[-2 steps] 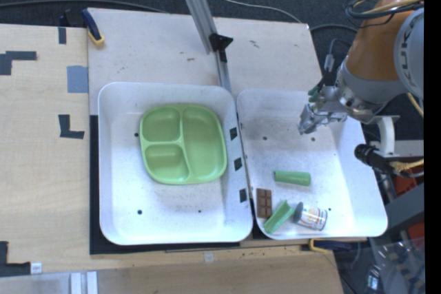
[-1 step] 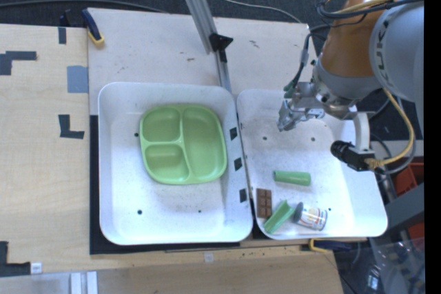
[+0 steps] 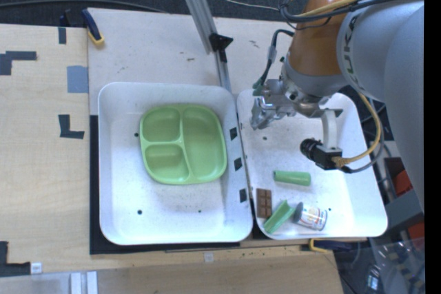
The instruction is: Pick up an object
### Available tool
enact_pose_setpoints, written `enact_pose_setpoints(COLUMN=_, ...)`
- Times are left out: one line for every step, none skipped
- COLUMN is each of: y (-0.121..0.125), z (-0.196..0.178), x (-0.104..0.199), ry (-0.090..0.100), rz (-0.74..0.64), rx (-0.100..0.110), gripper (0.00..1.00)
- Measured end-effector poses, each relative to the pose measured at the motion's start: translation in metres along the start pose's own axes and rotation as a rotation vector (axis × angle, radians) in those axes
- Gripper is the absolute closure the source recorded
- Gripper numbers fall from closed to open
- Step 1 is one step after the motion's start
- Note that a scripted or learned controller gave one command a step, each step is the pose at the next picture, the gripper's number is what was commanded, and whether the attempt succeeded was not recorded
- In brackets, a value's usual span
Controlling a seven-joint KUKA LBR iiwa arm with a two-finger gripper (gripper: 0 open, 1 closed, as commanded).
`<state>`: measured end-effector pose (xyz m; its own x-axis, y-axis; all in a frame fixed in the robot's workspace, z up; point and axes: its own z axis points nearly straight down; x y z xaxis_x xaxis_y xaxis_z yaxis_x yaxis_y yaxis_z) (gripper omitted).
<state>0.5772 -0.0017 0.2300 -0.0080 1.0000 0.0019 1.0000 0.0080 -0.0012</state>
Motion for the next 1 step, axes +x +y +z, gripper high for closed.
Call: enact_pose_setpoints(y=-0.0061, z=-0.009, x=0.0562, ry=0.0, rz=0.0, rx=0.0, gripper=1.0)
